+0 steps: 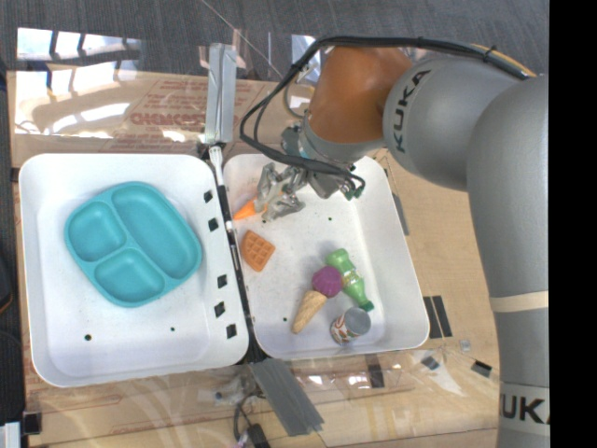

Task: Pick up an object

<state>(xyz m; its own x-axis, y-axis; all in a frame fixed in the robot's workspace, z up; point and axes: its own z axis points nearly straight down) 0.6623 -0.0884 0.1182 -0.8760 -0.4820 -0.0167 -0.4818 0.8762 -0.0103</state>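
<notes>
One arm [438, 110] bent low, jaws hard to read, beside carrot [244, 211] at ten o'clock; bare bin floor [308, 250] centrally.

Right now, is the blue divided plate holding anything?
Empty. All three compartments of the blue plate show bare; the toys lie in the right bin.

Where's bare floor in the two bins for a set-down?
Left bin: free strip along the near wall, below the teal tray. Right bin: open patch between claw and green bottle. Crowded around the ice cream cone.
</notes>
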